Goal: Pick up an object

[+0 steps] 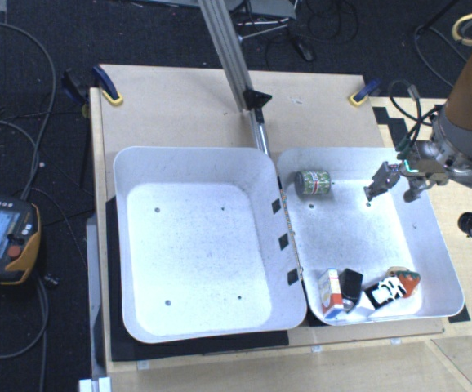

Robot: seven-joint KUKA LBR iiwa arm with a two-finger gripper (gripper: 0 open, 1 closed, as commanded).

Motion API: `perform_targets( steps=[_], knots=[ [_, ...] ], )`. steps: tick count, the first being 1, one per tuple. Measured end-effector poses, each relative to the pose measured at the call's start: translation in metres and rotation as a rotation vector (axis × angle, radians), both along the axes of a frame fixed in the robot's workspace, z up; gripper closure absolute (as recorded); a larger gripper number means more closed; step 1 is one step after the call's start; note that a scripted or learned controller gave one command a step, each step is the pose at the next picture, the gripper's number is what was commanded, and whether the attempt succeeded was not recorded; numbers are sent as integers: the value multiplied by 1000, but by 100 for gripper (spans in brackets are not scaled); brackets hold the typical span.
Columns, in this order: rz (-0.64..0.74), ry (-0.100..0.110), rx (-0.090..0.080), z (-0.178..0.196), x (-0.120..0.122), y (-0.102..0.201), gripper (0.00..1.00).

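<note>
My gripper (397,184) hangs over the upper right part of the right bin (432,243), open, with nothing between its fingers. A green can (313,183) lies on its side near the bin's upper left, well to the left of the gripper. Along the bin's front edge sit a small red and white carton (330,293), a black block (351,283) and a black, white and orange object (394,288).
The left bin (138,178) sits beside the right one, split from it by a raised rim with black clips (285,239). A metal rail (229,43) slants down to the bins' back edge. Yellow clamps (112,98) mark the bench's back corners.
</note>
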State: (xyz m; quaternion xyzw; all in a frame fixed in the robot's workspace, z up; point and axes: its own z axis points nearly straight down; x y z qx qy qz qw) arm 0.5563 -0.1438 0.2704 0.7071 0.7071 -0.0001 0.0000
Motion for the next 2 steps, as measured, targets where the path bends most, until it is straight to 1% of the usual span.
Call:
perform_targets(
  steps=[1, 2],
  knots=[
    [0, 0, 0, 0, 0, 0, 0],
    [0, 4, 1, -44, 5, 1, 0]
  ],
)
